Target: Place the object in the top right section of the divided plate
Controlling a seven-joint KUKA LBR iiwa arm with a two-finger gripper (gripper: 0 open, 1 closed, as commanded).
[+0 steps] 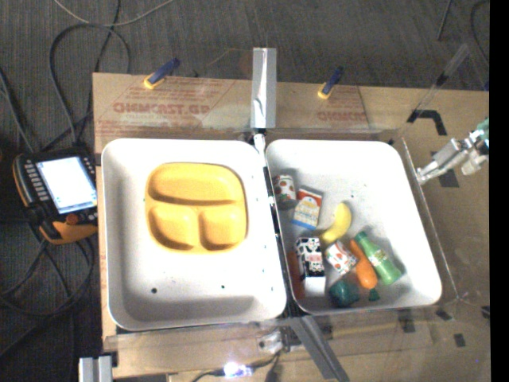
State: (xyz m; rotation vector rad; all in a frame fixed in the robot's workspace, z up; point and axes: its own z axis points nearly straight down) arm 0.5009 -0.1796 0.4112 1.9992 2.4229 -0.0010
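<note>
**Q:** Trouble ahead, as you read it?

**R:** Crowding was the main worry. The toy foods lay heaped in the right bin: a banana leaning against a small carton, a can up by the divider, a green bottle touching a carrot, and a cow-patterned carton beside them. A descent into that pile could have nudged neighbours or closed on two things at once. Which of these was the task's object I could not tell.

**Q:** And the pincer?

**R:** It sat at the far right edge, outside the bins and well apart from the pile. It was too small and pale to judge how far open it stood, and nothing showed between its fingers.

**Q:** The plate?

**R:** The yellow divided plate lay in the left bin. Its sections were shallow with low ridges, so a drop released off-centre might have rolled into the wrong one.

**Q:** Any writing?

**R:** Red lettering ran across the cardboard behind the bins, mirrored or upside down and too blurred to read with confidence. The carton labels were illegible. A handheld screen glowed on the left, with no text readable.
</note>
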